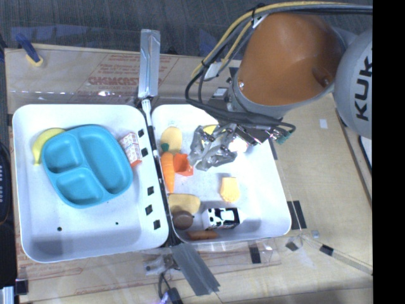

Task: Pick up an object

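Observation:
My gripper (207, 151) hangs over the middle of the right bin (272, 189), its metal fingers pointing down and left; nothing shows between them. Just left of the fingertips lie an orange carrot (168, 171) and a small red-orange block (182, 164). A pale yellow round piece (171, 136) sits above them. Below the gripper rests a yellow wedge (230, 189). Near the bin's front edge are a black-and-white cow toy (221, 217), a tan piece (182, 202), a brown round piece (183, 220) and a thin brown stick (201, 235).
The left bin (38, 233) holds a blue divided plate (88, 164), a yellow banana (43, 141) behind it and a small red-and-white packet (131, 148) by the divider. The arm's orange band (285, 56) and cables loom over the right bin's back edge.

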`<state>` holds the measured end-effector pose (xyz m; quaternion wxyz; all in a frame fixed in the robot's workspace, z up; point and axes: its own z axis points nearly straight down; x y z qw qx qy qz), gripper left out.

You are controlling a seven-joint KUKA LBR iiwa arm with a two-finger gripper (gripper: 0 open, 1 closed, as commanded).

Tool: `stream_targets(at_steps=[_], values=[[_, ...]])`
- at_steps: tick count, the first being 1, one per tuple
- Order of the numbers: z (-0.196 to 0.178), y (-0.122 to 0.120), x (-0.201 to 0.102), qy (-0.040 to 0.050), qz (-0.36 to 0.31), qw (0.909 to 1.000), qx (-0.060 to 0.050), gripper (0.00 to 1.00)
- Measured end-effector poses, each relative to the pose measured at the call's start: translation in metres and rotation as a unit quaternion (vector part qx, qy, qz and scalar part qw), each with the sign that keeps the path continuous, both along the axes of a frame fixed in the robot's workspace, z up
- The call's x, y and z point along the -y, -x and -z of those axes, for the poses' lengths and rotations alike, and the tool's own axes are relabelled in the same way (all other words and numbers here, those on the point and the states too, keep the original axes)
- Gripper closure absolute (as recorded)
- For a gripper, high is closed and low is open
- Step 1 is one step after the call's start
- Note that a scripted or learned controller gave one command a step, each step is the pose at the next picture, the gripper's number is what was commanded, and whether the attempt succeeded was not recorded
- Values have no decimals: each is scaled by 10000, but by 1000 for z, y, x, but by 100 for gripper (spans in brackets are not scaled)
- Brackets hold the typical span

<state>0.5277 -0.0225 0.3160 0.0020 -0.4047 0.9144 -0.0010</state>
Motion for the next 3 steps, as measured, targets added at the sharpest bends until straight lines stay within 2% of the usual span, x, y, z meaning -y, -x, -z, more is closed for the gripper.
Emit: stream_targets(at_steps=[1, 2, 3], values=[[80, 8, 88, -5, -708, 9975, -44, 100], [178, -20, 120, -23, -1575, 9875, -58, 100], [166, -22, 117, -23, -1606, 9870, -42, 100]])
